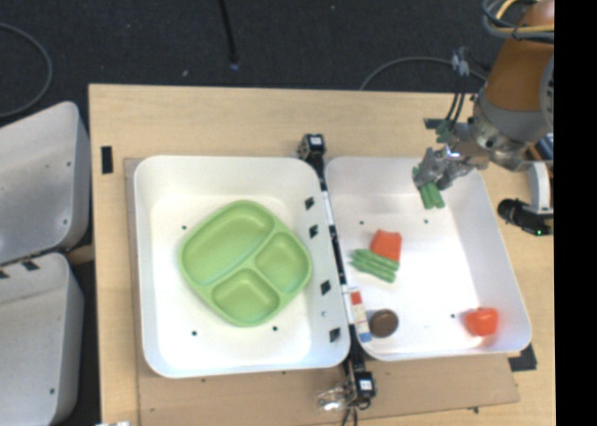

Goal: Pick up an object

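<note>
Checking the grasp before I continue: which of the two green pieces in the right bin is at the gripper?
The small green piece near the bin's far edge, right at the gripper. The other, the green bean bundle, lies mid-bin beside the orange-red block.

I can read no text, number or brand anywhere from my feed. The small strip between the two bins carries red and white patches that might be a label, but it is too small and blurred to make out.
</note>
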Action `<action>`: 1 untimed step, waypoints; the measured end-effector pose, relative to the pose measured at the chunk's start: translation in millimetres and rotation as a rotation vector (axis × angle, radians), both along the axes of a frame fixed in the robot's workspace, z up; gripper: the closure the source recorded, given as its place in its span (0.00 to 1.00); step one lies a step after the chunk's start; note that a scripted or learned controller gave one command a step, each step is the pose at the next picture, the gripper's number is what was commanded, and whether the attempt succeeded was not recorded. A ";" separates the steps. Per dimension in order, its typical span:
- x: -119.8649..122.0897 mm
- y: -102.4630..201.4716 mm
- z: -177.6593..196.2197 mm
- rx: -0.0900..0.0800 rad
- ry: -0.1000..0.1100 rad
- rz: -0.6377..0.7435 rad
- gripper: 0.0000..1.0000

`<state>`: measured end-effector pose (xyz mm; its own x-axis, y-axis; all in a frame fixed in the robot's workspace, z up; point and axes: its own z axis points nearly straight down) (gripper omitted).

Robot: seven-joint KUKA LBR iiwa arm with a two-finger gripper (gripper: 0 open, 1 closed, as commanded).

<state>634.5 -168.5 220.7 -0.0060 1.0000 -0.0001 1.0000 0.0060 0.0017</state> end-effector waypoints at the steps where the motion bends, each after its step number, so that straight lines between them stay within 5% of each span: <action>1: -20.6 40.5 -4.0 -0.001 0.002 -0.002 1.00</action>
